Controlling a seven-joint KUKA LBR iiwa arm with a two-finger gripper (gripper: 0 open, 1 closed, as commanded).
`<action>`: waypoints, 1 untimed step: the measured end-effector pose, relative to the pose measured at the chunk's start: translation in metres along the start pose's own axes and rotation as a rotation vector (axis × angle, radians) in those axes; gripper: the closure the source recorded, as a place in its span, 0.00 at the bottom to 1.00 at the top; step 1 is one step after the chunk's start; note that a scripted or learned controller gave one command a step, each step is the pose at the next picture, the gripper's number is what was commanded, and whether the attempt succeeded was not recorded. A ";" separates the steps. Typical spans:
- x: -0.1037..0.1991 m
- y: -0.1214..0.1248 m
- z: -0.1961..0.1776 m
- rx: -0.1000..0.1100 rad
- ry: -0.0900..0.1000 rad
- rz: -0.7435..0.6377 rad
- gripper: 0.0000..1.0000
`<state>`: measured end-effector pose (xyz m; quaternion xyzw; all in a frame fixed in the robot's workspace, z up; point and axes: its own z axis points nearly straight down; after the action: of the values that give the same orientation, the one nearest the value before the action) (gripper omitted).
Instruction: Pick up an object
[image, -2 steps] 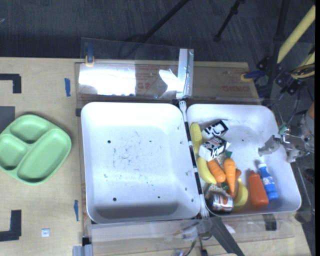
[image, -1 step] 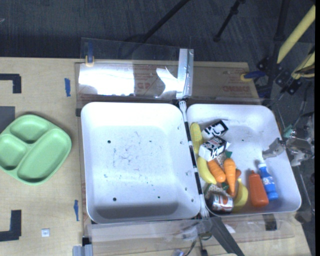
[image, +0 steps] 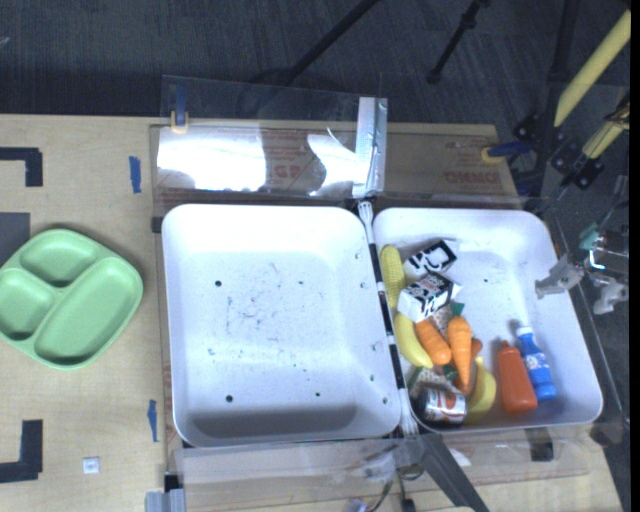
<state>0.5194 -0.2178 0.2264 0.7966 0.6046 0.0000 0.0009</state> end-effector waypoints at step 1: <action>0.009 0.012 0.009 -0.001 0.000 -0.091 0.00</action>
<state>0.5330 -0.2122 0.2171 0.7681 0.6403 0.0000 0.0012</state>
